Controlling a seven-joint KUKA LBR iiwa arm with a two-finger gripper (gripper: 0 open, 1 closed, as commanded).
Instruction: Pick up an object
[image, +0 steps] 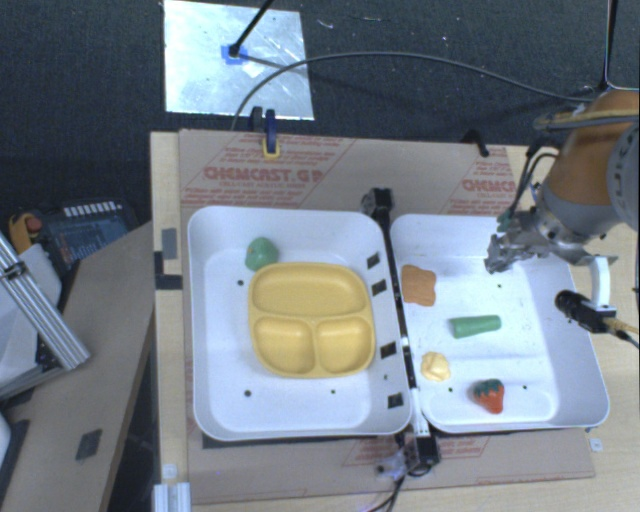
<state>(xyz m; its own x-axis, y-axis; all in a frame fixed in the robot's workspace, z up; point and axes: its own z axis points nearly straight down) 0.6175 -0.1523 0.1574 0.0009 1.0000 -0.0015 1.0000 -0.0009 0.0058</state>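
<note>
The right bin (575, 400) holds an orange flat piece (419, 285) at its left, a green cylinder (474, 326) in the middle, a small yellow lump (435, 367) and a red strawberry-like toy (489, 395) near the front. My gripper (500, 257) hangs over the bin's far right part, above and to the right of the green cylinder. Nothing shows between its fingers.
The left bin (215, 400) carries a yellow three-section plate (308, 318) and a small green lump (262, 252) behind it. A black divider (390, 300) runs between the bins. A dark fitting (580, 308) on the arm's cable overhangs the right rim.
</note>
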